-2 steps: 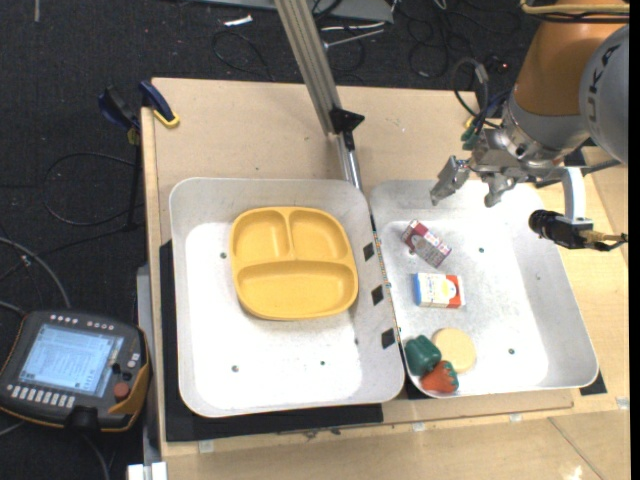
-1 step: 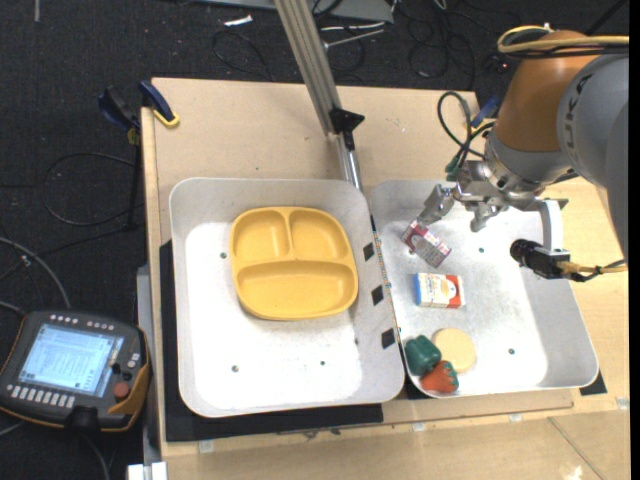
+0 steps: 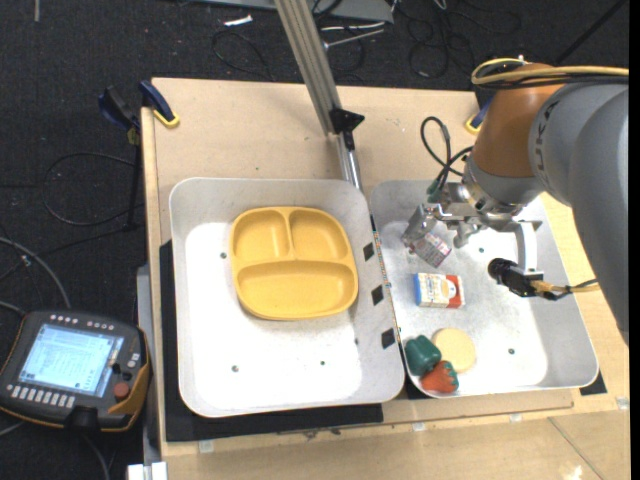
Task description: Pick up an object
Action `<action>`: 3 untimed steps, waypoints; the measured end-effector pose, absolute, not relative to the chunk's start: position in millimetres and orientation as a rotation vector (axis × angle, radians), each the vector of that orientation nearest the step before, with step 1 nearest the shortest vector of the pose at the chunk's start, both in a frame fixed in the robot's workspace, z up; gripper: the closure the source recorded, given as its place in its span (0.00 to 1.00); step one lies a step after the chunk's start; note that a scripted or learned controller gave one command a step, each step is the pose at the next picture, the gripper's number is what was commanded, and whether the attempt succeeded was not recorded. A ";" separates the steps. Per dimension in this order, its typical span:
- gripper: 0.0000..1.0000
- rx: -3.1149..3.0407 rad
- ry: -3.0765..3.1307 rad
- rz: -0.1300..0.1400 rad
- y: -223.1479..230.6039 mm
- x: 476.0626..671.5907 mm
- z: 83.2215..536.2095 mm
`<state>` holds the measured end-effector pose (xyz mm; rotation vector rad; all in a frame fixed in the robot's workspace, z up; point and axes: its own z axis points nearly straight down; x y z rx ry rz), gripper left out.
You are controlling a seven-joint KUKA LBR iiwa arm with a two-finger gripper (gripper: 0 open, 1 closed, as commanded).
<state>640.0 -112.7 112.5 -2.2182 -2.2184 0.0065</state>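
My gripper (image 3: 440,226) hangs over the upper left part of the right bin (image 3: 560,353). Directly under it lies a small grey packet with pink marks (image 3: 431,247); whether the gripper touches it is unclear. Below the packet rests a small white and orange carton (image 3: 437,290). A beige round disc (image 3: 456,346), a green pepper (image 3: 421,351) and a red piece (image 3: 440,376) are grouped at the bin's front left corner. A yellow divided plate (image 3: 295,263) lies in the left bin (image 3: 200,358).
A black cable end (image 3: 510,276) dangles from the arm over the right bin's middle. A slanted metal pole (image 3: 315,63) rises behind the bins. A teach pendant (image 3: 70,368) lies on the floor at the left.
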 end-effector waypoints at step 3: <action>1.00 -2.221 -2.229 -0.006 -100.4 651.1 221.9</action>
